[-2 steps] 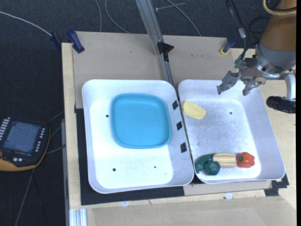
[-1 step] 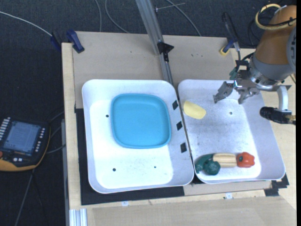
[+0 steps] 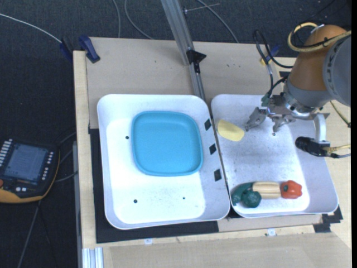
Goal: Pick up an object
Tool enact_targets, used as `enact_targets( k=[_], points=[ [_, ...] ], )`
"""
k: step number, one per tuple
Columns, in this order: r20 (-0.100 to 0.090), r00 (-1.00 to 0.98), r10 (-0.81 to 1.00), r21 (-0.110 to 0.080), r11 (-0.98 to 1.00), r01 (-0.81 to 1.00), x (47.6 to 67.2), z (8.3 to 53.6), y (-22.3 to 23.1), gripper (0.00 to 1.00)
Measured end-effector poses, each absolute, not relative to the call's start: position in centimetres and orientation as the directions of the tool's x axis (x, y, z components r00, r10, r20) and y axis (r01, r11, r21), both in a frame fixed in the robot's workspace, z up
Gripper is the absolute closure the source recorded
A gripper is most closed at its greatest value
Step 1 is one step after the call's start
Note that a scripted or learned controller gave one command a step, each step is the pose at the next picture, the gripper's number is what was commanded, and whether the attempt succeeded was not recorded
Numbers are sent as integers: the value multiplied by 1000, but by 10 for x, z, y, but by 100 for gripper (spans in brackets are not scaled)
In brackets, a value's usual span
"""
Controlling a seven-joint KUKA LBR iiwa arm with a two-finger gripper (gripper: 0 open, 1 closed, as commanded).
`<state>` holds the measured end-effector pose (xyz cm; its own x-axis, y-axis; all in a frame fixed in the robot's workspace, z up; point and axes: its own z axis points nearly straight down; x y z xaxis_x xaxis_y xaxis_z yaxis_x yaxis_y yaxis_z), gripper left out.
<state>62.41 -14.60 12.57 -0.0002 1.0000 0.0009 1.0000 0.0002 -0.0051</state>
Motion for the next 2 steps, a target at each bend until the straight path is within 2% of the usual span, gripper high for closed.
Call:
enact_targets(
  k=[1, 2],
  points=[
    [0, 0, 1000, 2, 0, 1000, 626, 140, -146, 100],
    [-1, 0, 1000, 6, 0, 1000, 633, 199, -152, 100]
  ],
)
